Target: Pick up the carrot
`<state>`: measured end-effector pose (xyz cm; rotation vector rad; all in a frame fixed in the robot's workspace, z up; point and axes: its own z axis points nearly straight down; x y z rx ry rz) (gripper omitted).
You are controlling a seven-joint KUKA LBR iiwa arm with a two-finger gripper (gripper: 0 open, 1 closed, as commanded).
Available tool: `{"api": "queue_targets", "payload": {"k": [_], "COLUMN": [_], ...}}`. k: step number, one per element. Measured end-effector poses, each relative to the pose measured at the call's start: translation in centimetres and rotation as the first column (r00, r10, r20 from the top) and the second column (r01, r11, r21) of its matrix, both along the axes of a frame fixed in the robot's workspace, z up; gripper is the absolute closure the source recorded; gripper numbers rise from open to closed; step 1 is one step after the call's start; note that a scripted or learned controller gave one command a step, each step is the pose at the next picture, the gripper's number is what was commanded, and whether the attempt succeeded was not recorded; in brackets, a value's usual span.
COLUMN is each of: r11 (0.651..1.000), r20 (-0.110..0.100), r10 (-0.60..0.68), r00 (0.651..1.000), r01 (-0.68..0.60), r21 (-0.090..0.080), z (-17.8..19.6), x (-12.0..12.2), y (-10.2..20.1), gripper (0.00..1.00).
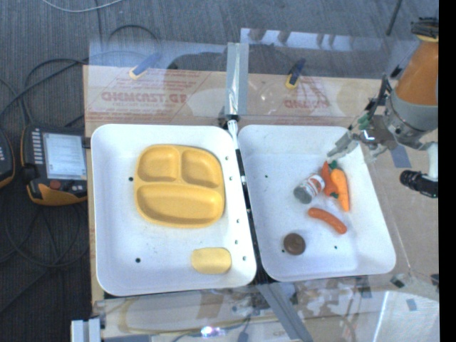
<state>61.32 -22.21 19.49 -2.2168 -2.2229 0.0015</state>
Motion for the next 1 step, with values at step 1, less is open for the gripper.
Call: {"api": "queue_targets", "payload": {"k": [1], "r11": [0.999], "r20": [0.01], "r10": [-0.042], "r00": [0.999], "r01": [0.042], "r21": [0.002], "z": [-8.06], "x": [-4.27], "y": [0.4], "gripper": [0.0]}}
